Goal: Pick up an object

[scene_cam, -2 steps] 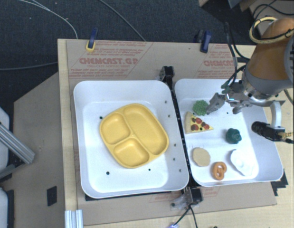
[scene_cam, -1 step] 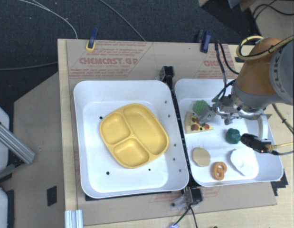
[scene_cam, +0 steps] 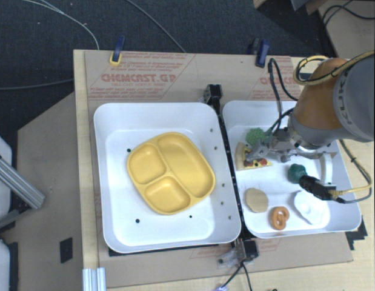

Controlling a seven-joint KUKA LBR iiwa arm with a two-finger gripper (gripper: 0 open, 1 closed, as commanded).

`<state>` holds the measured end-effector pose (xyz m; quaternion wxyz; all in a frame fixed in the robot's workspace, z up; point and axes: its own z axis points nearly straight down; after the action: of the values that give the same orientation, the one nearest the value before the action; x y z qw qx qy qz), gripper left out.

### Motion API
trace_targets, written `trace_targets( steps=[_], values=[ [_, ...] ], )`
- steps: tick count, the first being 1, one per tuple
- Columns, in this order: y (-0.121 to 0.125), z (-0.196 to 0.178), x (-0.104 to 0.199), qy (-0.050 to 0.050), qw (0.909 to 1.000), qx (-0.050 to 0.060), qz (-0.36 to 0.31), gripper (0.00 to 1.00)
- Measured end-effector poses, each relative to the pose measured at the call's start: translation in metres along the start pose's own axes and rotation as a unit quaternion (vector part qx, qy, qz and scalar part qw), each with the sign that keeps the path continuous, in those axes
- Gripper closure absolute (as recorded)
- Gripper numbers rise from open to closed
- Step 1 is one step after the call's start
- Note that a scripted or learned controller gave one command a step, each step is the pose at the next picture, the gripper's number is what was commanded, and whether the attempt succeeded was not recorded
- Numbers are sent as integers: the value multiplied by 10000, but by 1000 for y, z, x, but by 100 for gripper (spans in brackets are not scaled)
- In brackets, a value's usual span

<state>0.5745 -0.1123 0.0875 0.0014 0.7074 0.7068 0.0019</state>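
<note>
The gripper (scene_cam: 278, 153), its state impossible to tell, sits in the right bin (scene_cam: 351, 223) by the broccoli (scene_cam: 255, 137), seemingly light, stiff toy food, best pinched across its crown.

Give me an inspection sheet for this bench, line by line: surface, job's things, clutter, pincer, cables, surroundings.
Surface: board bearing left bin and right bin, side by side.
Job's things: right bin holds broccoli, pizza slice, teal piece, cookie, pretzel, white piece.
Clutter: yellow divided plate in left bin.
Pincer: pincer low beside broccoli; fingers unclear.
Cables: black cable along arm; thin wires on floor.
Surroundings: dark carpet, clamps on board's far edge.
</note>
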Motion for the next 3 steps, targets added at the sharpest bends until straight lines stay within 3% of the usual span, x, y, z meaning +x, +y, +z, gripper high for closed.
trace_targets(
  steps=[1,3],
  values=[
    [3,-15,1,1,10000,-54,-9,100],
    [0,-113,-6,-15,10000,-7,-1,100]
  ],
)
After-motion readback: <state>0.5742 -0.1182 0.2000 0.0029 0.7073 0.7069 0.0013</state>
